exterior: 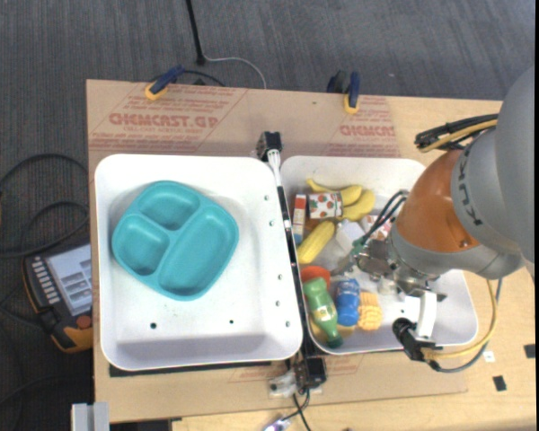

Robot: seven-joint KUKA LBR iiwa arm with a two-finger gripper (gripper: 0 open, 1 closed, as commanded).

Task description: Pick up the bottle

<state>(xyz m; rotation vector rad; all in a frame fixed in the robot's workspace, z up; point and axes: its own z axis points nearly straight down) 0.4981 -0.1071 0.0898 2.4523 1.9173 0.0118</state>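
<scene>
The green bottle [320,309] lies in the near-left corner of the right bin [458,335], its red cap toward the far side, beside a blue item [347,300] and a yellow corn piece [369,311]. The end effector [377,257] hangs over the bin's middle, to the right of and slightly beyond the bottle, apparently not touching it. The wrist hides its grip, so I cannot tell whether it is open or closed.

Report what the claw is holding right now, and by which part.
Cannot be told. The arm's wrist covers the claw over the right bin; the green bottle lies in that bin, left of the wrist.
</scene>
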